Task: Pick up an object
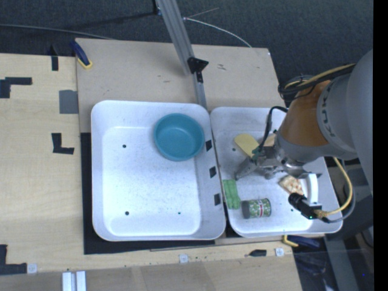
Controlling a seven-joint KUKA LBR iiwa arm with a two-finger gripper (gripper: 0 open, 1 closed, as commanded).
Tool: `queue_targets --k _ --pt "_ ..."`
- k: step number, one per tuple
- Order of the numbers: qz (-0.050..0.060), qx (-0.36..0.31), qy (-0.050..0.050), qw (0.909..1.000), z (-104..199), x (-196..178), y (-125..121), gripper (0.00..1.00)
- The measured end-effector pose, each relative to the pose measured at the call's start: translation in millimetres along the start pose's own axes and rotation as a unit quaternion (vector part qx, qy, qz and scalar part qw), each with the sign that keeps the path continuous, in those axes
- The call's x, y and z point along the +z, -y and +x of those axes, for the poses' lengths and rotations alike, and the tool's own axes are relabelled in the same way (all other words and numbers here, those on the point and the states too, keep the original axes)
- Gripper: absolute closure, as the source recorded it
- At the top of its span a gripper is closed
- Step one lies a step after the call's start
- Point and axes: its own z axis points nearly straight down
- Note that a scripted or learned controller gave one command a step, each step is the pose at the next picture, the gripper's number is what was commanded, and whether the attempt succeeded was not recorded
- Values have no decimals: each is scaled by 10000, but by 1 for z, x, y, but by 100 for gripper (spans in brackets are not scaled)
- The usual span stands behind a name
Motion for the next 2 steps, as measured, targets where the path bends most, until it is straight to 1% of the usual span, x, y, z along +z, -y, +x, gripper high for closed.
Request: queue_targets --k 1,2 --pt "-20 -2 14 10000 -1 -12 -1 100" --pt "-20 -2 -7 10000 -1 -74 -6 100"
